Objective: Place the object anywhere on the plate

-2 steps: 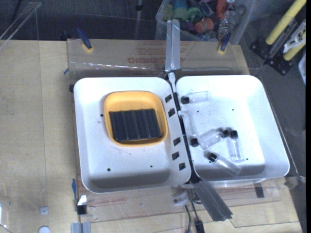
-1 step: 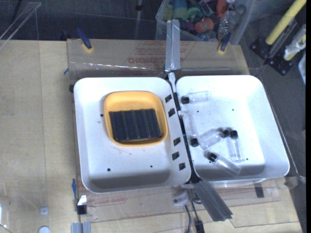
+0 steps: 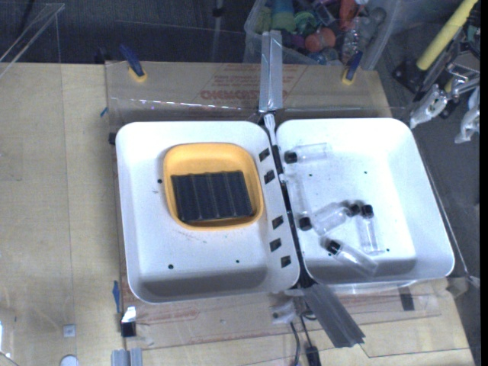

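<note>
Pale bench carries two white bins [image 3: 137,269]. The yellow plate [image 3: 174,162] sits in one, with clear vials [image 3: 332,217] lying well right of the plate. The claw's state cannot be told. A good grasp would likely take the lone vial [image 3: 306,152] across its barrel.

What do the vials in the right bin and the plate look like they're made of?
Vials: clear plastic or glass, see-through bodies with black caps; which one is hard to tell. Plate: likely matte orange-yellow plastic, with a dark ribbed insert.

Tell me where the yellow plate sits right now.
The yellow plate lies in the left bin, toward its back half, holding a dark ridged rack.
</note>
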